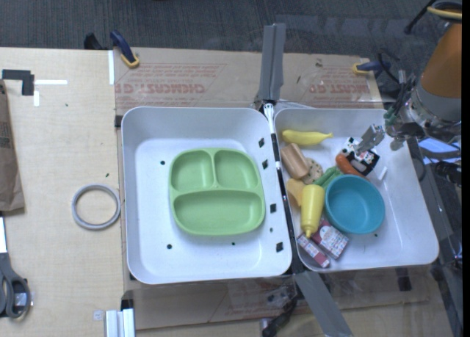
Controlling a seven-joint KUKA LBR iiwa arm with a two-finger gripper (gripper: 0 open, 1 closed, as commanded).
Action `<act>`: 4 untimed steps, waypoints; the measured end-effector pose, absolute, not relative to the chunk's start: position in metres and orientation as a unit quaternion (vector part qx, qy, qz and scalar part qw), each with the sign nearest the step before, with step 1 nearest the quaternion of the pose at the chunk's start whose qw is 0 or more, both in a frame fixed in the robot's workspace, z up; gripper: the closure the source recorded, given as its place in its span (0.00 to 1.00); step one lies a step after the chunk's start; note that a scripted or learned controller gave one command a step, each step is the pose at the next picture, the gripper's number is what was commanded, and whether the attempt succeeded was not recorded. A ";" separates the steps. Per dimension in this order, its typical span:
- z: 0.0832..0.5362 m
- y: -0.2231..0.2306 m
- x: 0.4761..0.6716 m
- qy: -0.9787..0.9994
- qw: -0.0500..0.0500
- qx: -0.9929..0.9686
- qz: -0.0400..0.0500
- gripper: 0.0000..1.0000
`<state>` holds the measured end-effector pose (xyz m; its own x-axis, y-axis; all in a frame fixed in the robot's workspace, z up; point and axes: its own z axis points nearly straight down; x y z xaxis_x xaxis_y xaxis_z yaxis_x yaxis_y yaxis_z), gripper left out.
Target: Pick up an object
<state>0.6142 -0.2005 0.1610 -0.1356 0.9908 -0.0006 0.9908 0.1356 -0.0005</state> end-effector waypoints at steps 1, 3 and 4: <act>0.114 -0.163 0.621 0.741 0.012 0.672 0.005 0.00; 0.092 -0.161 0.640 0.711 0.001 0.703 -0.001 0.00; 0.210 -0.157 0.650 0.788 0.001 0.615 -0.001 0.00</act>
